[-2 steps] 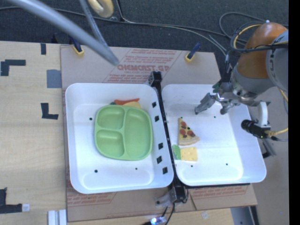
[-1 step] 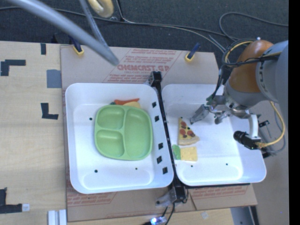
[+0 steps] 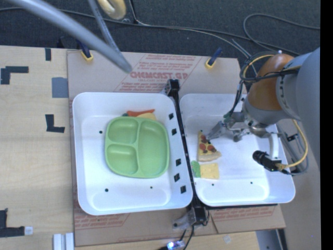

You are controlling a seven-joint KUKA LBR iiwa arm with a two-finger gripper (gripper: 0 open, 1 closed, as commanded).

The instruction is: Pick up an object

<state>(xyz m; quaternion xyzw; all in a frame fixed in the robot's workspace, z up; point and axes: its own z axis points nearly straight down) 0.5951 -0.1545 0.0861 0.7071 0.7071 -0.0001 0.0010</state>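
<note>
I saw the gripper (image 3: 209, 135) low in the right bin (image 3: 244, 191), its tips just beside the pizza slice (image 3: 207, 149) near the divider; whether it was open or closed I could not tell. Bare floor lay toward the bin's right wall. A green plate (image 3: 138, 146) filled the left bin (image 3: 88, 155).

Dark carpet (image 3: 208, 9) beyond pale wooden bench (image 3: 31, 155)

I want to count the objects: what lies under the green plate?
Orange and yellow pieces poke out from under the green plate's far edge; how far they reach underneath is covered.
</note>
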